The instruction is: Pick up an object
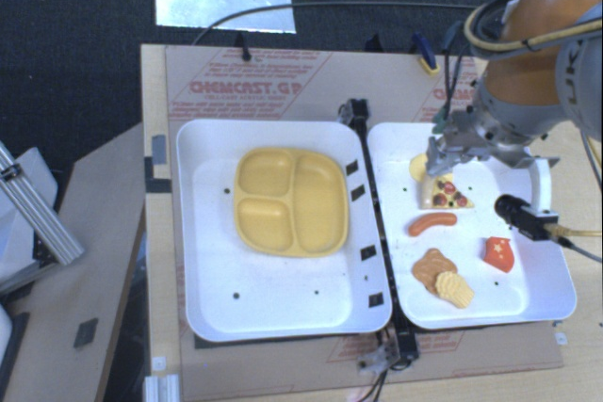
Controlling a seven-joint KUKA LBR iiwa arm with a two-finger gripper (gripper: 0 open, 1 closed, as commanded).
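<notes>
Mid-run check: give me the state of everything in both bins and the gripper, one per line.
Gripper: low over right bin, above pizza slice.
Pizza slice: flat, right bin.
Sausage: lying free.
Strawberry: lying free.
Cookie: touching ridged chip.
Ridged chip: flat.
Yellow tray: upright, left bin.

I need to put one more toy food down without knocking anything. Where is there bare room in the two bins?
Left bin: bare floor all around the yellow divided plate, widest along the front, below it. Right bin: crowded; the gripper sits by the pizza slice, with sausage, cookies and red piece below. Small patch at its front-right corner.
</notes>
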